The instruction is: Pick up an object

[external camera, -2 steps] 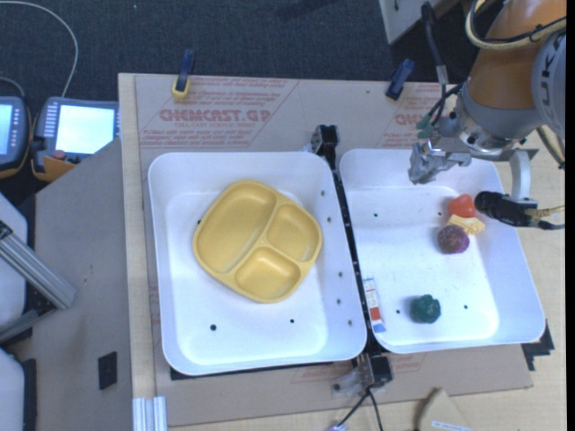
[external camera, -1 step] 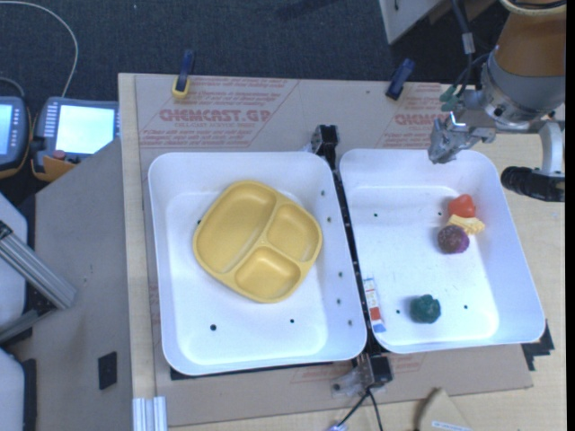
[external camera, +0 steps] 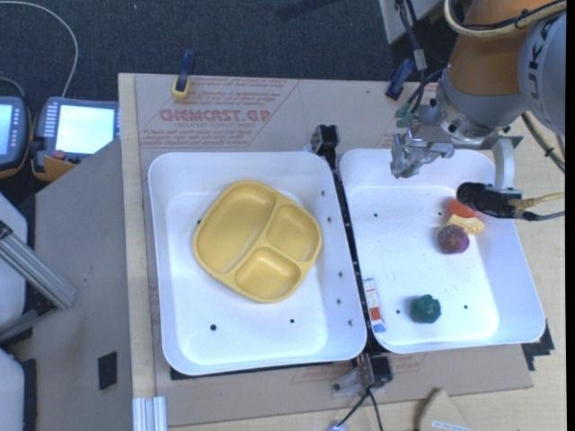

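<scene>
In the right bin [external camera: 395, 196] lie a purple round object [external camera: 453, 239], a dark green object [external camera: 425, 308], and an orange and yellow piece [external camera: 465, 218] partly under a black part of the arm. My gripper [external camera: 411, 162] hangs over the bin's far left corner, well away from all of them. Nothing shows between its fingers. The left bin [external camera: 171, 268] holds a yellow divided plate [external camera: 258, 240].
A small white tube with a red and blue label [external camera: 372, 302] lies at the right bin's left wall. A black clamp [external camera: 324, 139] sits at the far end of the seam between the bins. Cardboard [external camera: 216, 106] lies under both bins.
</scene>
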Controlling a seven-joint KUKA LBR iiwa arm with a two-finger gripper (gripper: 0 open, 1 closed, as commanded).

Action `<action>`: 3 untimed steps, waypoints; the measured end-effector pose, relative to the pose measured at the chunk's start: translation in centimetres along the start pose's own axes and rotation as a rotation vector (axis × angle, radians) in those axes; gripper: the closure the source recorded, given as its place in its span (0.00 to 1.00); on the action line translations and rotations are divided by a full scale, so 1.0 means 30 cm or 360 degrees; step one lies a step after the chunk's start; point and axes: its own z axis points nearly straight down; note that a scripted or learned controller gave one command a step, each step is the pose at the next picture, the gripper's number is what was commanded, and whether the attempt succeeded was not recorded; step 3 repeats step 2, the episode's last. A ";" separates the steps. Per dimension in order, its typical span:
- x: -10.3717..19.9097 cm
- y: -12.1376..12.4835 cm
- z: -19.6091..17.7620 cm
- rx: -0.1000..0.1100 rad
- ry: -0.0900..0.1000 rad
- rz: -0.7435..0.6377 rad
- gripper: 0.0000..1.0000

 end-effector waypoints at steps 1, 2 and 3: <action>0.198 -0.023 0.053 0.0001 0.0001 -0.0001 1.00; 0.359 -0.076 0.039 0.0000 0.0000 0.0000 1.00; 0.359 -0.076 0.039 0.0000 0.0000 0.0000 1.00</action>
